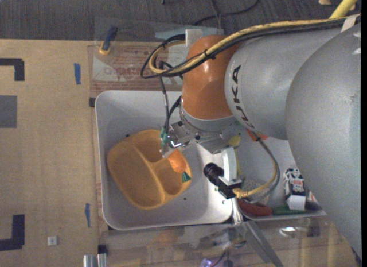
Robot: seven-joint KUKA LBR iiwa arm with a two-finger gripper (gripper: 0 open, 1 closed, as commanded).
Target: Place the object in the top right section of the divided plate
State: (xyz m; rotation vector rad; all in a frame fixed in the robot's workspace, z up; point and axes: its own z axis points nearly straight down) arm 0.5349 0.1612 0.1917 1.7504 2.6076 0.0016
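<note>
Grey arm (pixel 298 88) reaches in from right; orange-banded wrist above plate (pixel 137 171) right edge, claw (pixel 171 145) pointing down.

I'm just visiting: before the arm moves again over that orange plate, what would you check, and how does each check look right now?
1. Divided plate sits flat in the left bin: ok.
2. Carrot-like object is at the plate's right rim, beneath the gripper: ok.
3. Object fully inside a plate section: cannot tell; its green end pokes past the rim.
4. Gripper has let go of the object: cannot tell.
5. Cables hang free of the plate: ok.
</note>
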